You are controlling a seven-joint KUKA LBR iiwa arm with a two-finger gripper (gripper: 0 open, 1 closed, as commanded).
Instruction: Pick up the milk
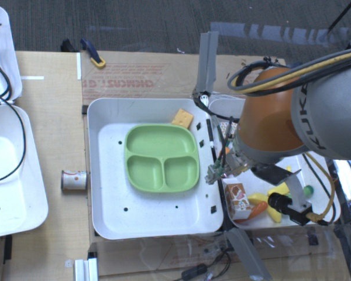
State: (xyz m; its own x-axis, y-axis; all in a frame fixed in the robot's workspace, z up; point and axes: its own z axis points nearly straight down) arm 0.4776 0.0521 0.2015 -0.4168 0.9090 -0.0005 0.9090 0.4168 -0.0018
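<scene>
The milk (236,201) is a small white carton with a red-brown label. It lies near the front left corner of the right bin (234,105). My gripper (221,170) hangs under the orange wrist band, just above and slightly left of the carton, over the wall between the two bins. The grey arm and orange band cover much of the right bin. Nothing shows in the gripper's grasp.
A yellow banana (276,202), an orange carrot (257,209) and a small green item (308,189) lie right of the milk. The left bin (105,215) holds a green divided plate (162,157) and a yellow cheese wedge (182,119). A small can (75,180) lies on the bench.
</scene>
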